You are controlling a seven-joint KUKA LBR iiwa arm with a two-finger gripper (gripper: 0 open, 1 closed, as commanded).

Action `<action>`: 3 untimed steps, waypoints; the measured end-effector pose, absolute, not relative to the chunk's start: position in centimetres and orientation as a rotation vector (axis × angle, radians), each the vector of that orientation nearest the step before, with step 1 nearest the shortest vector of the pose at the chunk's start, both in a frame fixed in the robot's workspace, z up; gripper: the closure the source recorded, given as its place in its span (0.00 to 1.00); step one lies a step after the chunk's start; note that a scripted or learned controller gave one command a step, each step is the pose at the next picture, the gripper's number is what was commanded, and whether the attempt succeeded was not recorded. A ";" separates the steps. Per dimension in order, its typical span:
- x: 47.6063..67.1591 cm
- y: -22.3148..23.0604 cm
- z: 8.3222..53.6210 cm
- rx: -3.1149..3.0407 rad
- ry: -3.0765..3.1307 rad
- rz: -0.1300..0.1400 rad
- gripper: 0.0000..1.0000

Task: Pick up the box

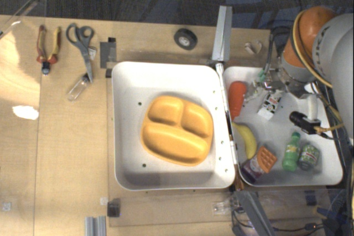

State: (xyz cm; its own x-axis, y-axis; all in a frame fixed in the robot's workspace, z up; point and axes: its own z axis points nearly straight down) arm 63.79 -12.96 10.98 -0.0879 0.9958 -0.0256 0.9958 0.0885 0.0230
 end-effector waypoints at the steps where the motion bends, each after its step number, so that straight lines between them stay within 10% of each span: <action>1: 58.0 -13.3 16.0 2.116 2.314 0.006 0.00; 2: 58.9 -10.6 11.4 2.317 2.071 0.031 0.00; 3: 58.5 -16.1 20.6 2.235 2.198 0.006 0.00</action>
